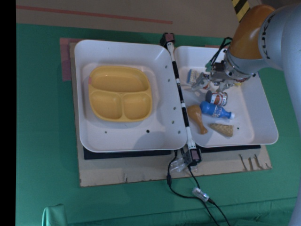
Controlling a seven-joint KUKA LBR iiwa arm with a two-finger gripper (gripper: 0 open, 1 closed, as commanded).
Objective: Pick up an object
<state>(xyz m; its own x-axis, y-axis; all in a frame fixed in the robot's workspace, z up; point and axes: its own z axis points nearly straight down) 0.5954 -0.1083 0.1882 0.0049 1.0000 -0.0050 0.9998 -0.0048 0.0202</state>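
Note:
The right bin (263,121) holds several small things. A blue and white carton (193,74) lies near its left wall. A small can (217,98) sits mid-bin, with a blue bottle (216,110) just below it. A brown drumstick (198,118) and a tan waffle cone (221,129) lie toward the front. My gripper (212,85) hangs over the bin's middle, just above the can and right of the carton. It is open, and nothing sits between its fingers.
The left bin (94,135) holds a yellow divided plate (120,93). A black and white bar (180,98) runs between the bins. Cables (197,192) trail over the green cloth in front. The grey arm (268,32) comes in from the upper right.

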